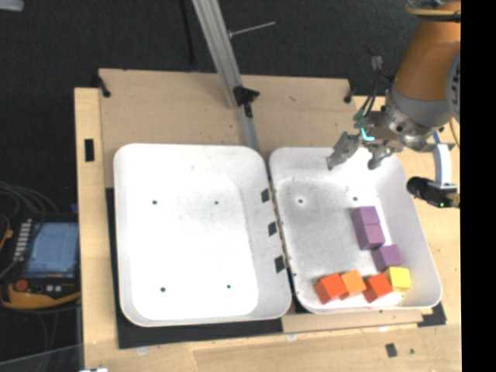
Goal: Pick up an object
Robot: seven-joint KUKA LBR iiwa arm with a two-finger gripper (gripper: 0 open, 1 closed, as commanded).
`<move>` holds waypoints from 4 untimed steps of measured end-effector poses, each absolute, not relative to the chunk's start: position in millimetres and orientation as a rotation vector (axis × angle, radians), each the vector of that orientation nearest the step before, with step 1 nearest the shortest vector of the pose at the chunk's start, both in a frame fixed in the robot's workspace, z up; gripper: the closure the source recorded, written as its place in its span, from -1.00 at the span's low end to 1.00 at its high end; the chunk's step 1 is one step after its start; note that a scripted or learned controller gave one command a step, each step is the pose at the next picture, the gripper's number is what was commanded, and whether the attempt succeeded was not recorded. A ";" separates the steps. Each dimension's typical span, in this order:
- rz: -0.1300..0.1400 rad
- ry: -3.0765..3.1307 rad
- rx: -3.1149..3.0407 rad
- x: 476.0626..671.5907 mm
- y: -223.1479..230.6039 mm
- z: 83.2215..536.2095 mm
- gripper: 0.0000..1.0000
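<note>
Pincer (357,156) seen open, empty, above right bin's (310,169) far rim. Blocks (366,225) packed closely at near corner; a neighbour may be nudged, grasp lost.

a pale wooden bench (89,208) carries two shallow white bins side by side: left bin (190,231), right bin (325,208).

The left bin (190,231) offers open floor throughout. In the right bin (310,223) the left and upper floor is free; purple blocks (367,227) and the orange, red and yellow blocks (360,284) crowd its lower right (packed close). A slanted metal rod (221,53) crosses above the bench's rear.
</note>
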State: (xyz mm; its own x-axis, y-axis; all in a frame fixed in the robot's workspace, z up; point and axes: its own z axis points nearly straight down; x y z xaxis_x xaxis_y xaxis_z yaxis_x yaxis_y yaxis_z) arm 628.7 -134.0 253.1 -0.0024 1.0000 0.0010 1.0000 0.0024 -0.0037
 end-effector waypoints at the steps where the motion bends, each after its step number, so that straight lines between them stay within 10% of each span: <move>1: -0.001 -2.226 -2.218 629.5 -134.1 255.8 -1.00; 4: 0.007 -2.216 -2.225 627.7 -139.4 98.8 -1.00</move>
State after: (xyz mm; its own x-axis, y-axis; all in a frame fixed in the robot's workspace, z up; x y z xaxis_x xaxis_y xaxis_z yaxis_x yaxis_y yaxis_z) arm 627.7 -139.4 98.8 0.0041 1.0000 -0.0024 1.0000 -0.0041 -0.0040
